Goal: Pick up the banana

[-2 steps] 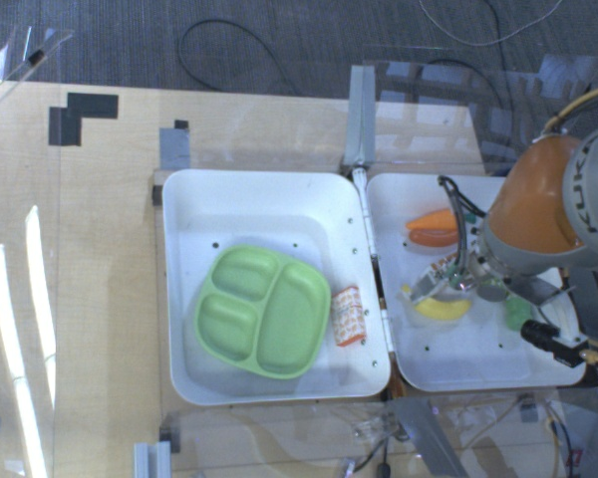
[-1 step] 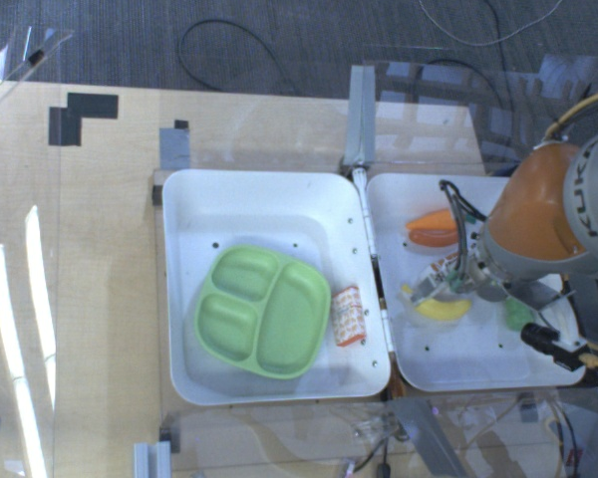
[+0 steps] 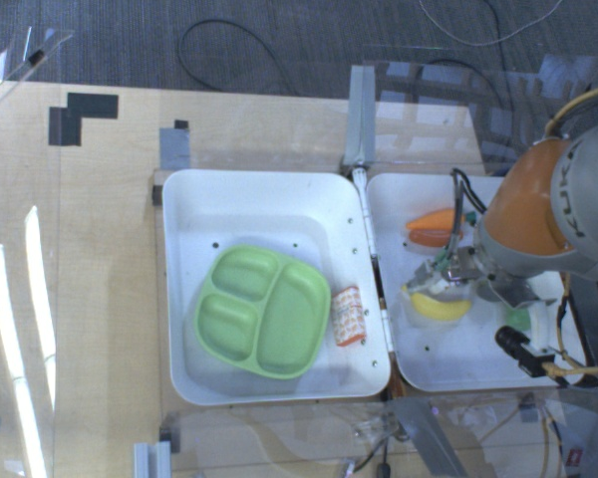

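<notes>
The yellow banana (image 3: 441,308) lies in the right bin (image 3: 419,361), near its middle. My gripper (image 3: 441,275) hangs directly over the banana's upper edge, its metal fingers pointing down at it. An orange carrot (image 3: 431,223) lies just behind the gripper, toward the back of the same bin. The arm's grey body and orange band (image 3: 523,202) cover the right part of this bin.
The left bin (image 3: 179,207) holds a green divided plate (image 3: 262,311) and a small orange-and-white can (image 3: 348,316) lying beside the plate. A green object (image 3: 519,318) peeks out under the arm at the right. Cables run near the right bin's front corner.
</notes>
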